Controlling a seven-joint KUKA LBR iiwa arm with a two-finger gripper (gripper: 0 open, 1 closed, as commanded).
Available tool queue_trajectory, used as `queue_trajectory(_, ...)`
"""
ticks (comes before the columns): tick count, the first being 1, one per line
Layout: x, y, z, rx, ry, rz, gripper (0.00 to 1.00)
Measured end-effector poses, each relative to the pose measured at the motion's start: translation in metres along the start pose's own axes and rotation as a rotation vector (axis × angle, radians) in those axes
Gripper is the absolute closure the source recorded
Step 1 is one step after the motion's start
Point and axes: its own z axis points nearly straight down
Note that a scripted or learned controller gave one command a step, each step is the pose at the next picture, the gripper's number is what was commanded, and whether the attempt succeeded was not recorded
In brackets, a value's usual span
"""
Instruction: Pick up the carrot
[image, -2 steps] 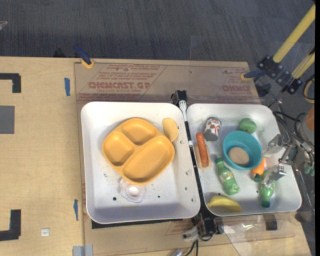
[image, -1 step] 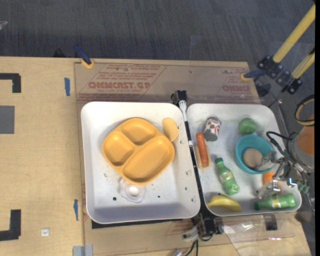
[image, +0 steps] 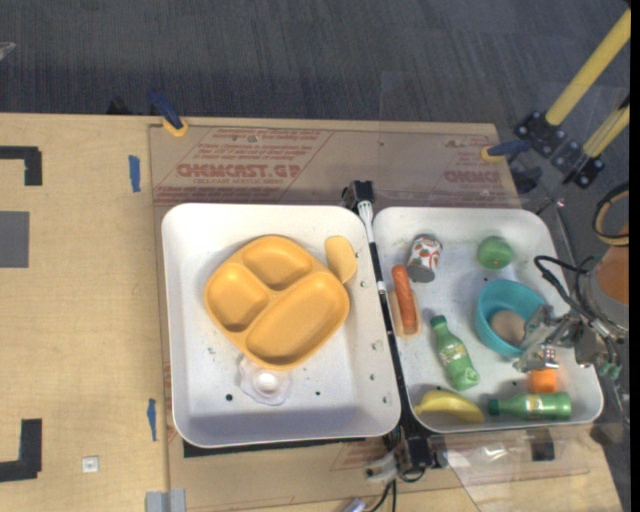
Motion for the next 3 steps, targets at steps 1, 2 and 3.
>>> queue_trajectory(1, 0.000, -0.001, 0.001, 0.001, 0.001, 0.001, 0.00)
queue_trajectory(2, -0.003, 0.001, -0.011, 0.000, -0.008, -0.001, 1.00)
queue_trajectory(3, -0.002, 0.001, -0.009, 0.001, -0.005, -0.001, 0.00)
